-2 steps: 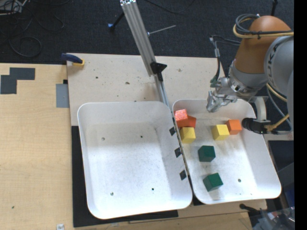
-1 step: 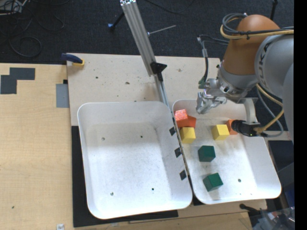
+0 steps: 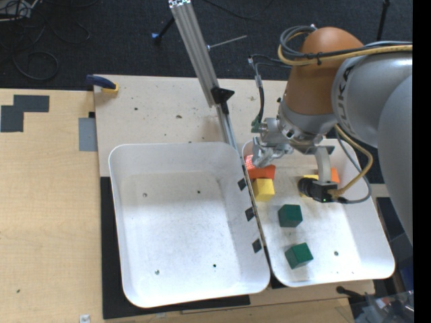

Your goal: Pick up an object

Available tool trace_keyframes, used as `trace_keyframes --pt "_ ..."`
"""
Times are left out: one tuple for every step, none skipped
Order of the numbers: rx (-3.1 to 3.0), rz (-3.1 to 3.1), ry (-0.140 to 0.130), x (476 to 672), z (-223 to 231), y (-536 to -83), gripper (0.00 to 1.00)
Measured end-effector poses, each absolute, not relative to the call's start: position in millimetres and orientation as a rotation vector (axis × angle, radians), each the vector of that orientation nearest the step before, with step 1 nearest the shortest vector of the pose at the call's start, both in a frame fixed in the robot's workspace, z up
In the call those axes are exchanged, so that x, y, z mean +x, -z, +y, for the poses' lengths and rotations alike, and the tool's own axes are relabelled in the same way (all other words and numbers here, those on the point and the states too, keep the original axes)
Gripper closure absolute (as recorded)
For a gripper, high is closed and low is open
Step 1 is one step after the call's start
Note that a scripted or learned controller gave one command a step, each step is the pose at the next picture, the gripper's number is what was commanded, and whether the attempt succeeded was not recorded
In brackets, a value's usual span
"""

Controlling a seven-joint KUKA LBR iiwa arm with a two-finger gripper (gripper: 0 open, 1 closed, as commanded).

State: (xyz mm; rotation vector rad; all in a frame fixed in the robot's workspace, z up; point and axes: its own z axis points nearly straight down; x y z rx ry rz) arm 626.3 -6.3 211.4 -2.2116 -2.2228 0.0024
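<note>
In the right bin (image 3: pixel 369 246), an orange block (image 3: pixel 262 172) lies against the left wall with a yellow block (image 3: pixel 264 189) touching its near side. Two dark green cubes (image 3: pixel 290 215) (image 3: pixel 298 254) sit further toward the front. Another orange and yellow piece (image 3: pixel 326 177) rests by a black part under the arm. My gripper (image 3: pixel 264 155) hangs at the bin's back left corner, directly over the orange block and very close to it. The wrist hides the gripper's tips.
The left bin (image 3: pixel 116 159) stands beside the right one, and they share a divider with black clips (image 3: pixel 249 213). A slanted metal rail (image 3: pixel 201 59) rises behind the bins. A blue and yellow clamp (image 3: pixel 102 83) lies at the bench's back left.
</note>
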Motion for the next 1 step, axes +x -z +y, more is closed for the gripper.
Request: trace_keyframes --pt "-2.212 -2.221 -0.004 613.3 46.5 -204.9 1.00"
